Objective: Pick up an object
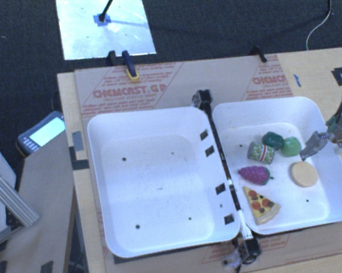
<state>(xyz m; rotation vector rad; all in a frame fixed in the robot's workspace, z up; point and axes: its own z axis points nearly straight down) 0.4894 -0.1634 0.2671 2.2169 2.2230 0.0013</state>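
Overall: two shallow white bins sit side by side on a bench, and all the loose objects lie in the right one.
Left bin (pixel 155 185): white, shallow, with small dark dots on its floor.
Right bin (pixel 262 114): white, touching the left bin along a dark divider strip with black clips.
Gripper (pixel 314 145): grey, entering from the right edge, hanging over the right bin's right part, just above and right of the tan disc; nothing is seen between its fingers.
Claw state: cannot tell whether the fingers stand apart or together, since the tip is small and blurred.
Tan disc (pixel 304 174): round, flat, lying on the bin floor just below the gripper tip; whether they touch cannot be told.
Light green object (pixel 291 146): rounded, left of the gripper tip, touching the dark green object.
Dark green object (pixel 272 139): sits at the top of the cluster, just beside the striped piece.
Striped piece (pixel 260 152): green and white with reddish marks, left of the two green objects.
Purple object (pixel 255 174): bumpy, grape-like, below the striped piece and near the divider.
Pizza slice (pixel 260 203): a toy wedge, yellow with red dots, pointing up-left, lowest of the group, near the bin's front-left corner.
Bench (pixel 152 85): covered with brown cardboard printed in red letters behind the bins.
Metal sheet (pixel 104 21): a shiny square on the dark floor beyond the bench.
Handheld device (pixel 41 135): grey with a lit screen, left of the bench.
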